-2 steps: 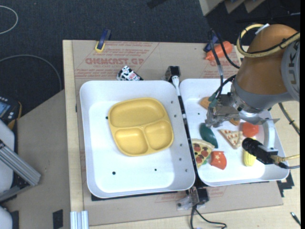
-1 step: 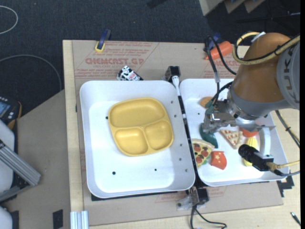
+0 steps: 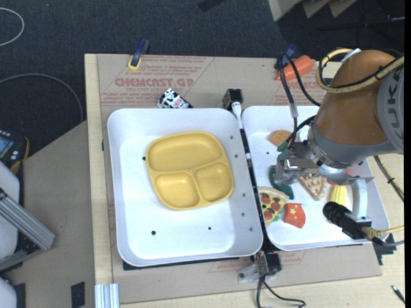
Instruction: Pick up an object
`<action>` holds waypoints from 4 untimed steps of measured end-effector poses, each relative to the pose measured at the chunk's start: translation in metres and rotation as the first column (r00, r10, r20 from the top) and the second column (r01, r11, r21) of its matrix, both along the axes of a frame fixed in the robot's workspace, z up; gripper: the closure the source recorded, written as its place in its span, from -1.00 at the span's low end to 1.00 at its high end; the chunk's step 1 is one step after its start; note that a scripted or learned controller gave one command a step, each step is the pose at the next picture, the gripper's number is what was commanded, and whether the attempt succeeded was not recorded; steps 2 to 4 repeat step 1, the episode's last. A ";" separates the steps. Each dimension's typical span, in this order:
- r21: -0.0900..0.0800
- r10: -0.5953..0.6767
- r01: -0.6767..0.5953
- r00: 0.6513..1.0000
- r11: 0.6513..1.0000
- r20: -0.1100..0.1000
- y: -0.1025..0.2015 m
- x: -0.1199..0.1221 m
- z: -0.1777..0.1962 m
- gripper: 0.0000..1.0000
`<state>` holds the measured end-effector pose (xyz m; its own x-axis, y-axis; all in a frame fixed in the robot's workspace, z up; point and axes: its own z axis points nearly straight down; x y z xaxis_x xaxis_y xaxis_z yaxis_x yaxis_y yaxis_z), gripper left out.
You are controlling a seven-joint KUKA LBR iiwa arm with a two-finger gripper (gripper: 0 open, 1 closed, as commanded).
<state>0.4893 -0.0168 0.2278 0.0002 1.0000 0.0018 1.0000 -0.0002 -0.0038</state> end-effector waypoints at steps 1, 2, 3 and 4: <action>-0.002 0.000 0.000 1.000 1.000 0.005 -0.008 0.004 0.006 1.00; -0.002 0.000 0.000 1.000 1.000 0.005 -0.008 0.004 0.006 1.00; -0.002 0.000 0.000 1.000 1.000 0.005 -0.008 0.004 0.006 1.00; -0.002 0.000 0.000 1.000 1.000 0.005 -0.008 0.004 0.006 1.00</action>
